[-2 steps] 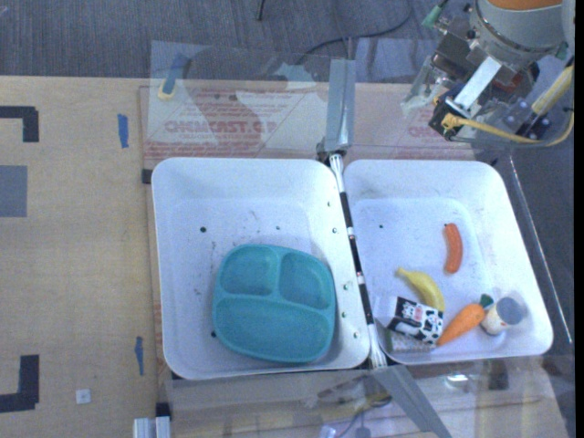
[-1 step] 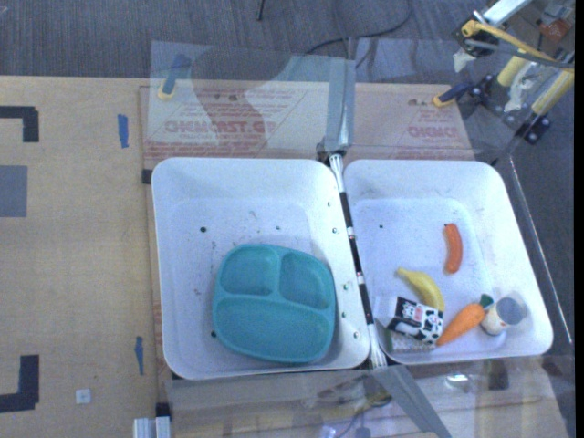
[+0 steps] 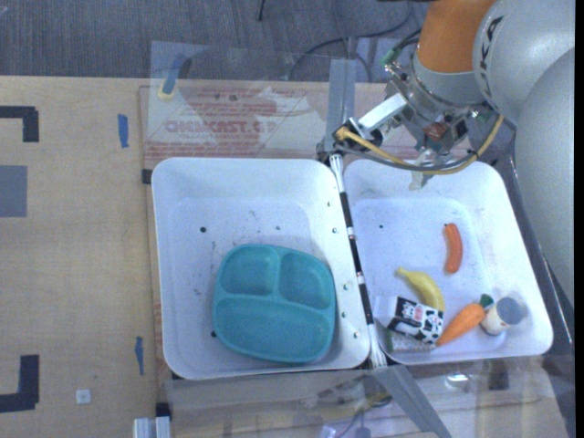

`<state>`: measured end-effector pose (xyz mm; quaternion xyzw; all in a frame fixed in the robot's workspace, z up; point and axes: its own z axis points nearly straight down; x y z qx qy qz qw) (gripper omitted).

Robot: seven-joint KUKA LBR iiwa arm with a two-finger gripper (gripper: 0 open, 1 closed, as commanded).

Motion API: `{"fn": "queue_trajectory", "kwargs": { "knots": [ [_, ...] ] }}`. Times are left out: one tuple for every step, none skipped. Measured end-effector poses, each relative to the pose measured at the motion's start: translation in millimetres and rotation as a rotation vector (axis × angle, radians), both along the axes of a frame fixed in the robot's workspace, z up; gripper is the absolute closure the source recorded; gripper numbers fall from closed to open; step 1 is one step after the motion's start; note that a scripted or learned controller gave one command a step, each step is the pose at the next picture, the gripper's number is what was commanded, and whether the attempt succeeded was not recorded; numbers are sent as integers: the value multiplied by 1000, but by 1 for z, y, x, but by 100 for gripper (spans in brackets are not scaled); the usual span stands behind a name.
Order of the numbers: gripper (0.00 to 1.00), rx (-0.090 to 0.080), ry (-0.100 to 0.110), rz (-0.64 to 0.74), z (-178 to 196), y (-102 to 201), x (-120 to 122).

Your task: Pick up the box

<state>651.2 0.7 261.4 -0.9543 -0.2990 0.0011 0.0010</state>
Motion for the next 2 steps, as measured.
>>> {"fn": "queue_trajectory", "kwargs": {
  "knots": [
    [0, 0, 3, -226, -77, -7, -32],
    [100, 1, 1, -231, -67, -8, -32]
  ]
}}
